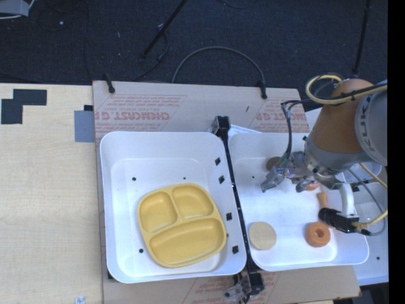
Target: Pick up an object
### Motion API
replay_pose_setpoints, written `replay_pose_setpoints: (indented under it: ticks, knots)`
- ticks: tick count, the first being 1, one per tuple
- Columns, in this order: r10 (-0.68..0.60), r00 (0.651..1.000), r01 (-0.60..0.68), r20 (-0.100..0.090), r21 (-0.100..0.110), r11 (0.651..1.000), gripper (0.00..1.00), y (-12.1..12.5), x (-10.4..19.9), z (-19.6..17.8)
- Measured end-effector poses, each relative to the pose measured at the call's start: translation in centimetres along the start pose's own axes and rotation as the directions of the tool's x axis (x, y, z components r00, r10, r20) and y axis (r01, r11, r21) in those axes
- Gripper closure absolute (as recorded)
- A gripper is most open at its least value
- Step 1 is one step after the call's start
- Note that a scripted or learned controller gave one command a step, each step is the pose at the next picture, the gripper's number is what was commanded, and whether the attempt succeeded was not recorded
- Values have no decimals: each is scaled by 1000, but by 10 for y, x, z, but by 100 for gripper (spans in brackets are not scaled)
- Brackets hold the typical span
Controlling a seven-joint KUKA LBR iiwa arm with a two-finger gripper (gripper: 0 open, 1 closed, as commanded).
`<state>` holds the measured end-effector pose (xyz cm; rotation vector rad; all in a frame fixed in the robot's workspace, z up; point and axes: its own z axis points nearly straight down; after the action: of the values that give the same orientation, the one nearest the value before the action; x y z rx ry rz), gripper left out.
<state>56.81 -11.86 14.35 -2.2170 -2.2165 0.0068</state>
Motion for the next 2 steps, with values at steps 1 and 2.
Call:
replay_pose_setpoints:
  ticks: [1, 2]
  knots:
    - [0, 1000, 0, 0, 0, 1000, 0, -1, 1, 54]
    - [5, 1000, -5, 0, -1, 1000, 100, -1, 0, 41]
